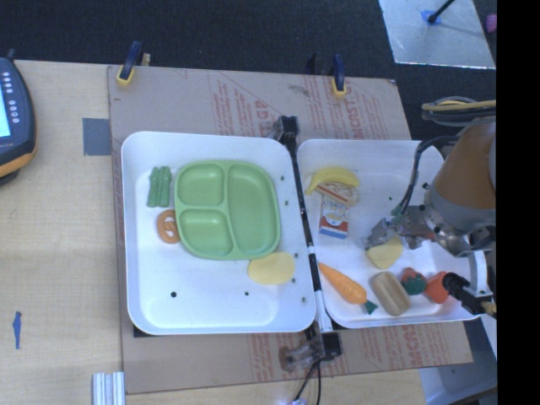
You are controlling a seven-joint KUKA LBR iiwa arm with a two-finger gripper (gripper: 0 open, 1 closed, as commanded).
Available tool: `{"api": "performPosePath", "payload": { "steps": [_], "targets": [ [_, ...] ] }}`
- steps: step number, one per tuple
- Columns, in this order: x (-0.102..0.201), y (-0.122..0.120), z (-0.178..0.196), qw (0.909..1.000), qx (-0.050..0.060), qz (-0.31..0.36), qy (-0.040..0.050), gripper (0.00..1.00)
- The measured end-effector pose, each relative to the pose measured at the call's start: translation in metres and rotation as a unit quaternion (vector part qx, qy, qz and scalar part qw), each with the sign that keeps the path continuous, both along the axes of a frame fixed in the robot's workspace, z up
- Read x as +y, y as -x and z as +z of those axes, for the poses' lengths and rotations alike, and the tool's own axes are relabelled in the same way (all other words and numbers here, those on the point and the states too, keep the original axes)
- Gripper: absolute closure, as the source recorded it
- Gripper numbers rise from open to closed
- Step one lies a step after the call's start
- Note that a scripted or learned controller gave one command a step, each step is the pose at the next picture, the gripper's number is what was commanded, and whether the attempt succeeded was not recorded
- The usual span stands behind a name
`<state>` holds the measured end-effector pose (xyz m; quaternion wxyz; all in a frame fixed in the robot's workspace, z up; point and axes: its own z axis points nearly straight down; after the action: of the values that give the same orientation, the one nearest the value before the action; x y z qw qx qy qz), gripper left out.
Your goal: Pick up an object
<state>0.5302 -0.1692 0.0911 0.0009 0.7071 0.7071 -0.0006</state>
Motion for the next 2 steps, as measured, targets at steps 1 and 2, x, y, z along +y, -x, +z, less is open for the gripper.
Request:
{"api": "performPosePath", "payload": {
  "steps": [1, 2],
  "targets": [
    [0.032, 0.026, 0.0, 1.0, 0.004, 0.003, -0.0024, 0.0],
    [0.087, -0.024, 0.107, 1.0, -0.005, 0.006, -0.0017, 0.0]
  ]
}}
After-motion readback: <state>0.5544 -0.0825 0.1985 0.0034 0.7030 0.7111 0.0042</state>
